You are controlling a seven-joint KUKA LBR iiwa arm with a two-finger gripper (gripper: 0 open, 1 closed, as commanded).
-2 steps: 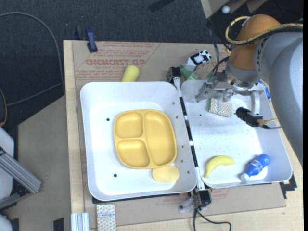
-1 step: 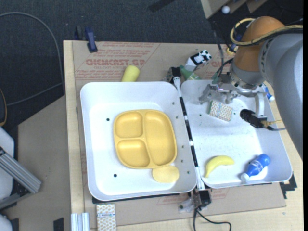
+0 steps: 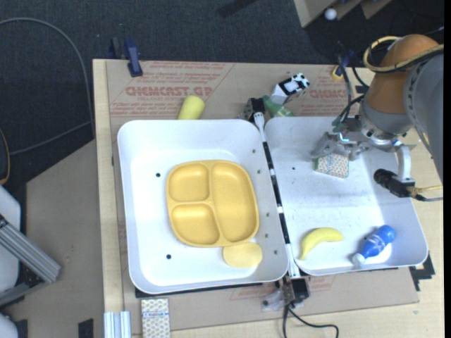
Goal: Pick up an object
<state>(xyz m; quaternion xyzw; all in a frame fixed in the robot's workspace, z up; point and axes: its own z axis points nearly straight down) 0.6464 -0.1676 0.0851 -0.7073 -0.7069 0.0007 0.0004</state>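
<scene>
Patterned block (image 3: 332,165), hand (image 3: 337,148) lowered onto it, arm from right

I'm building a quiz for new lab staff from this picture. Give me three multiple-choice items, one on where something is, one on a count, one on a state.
1. Where does the banana lie?
A. on the yellow tray
B. in the right bin, near its front edge
C. on the bench outside both bins

2. How many compartments does the yellow tray have?
A. three
B. five
C. one

3. How does the blue bottle rest?
A. standing upright
B. lying on its side
C. hanging from the gripper

Answers:
1 B: the banana sits on the white floor of the right bin, beside the bottle.
2 A: the tray's ridges mark off three sections.
3 B: its length stretches across the bin floor, far from the gripper, which hovers over a small patterned block.
</scene>
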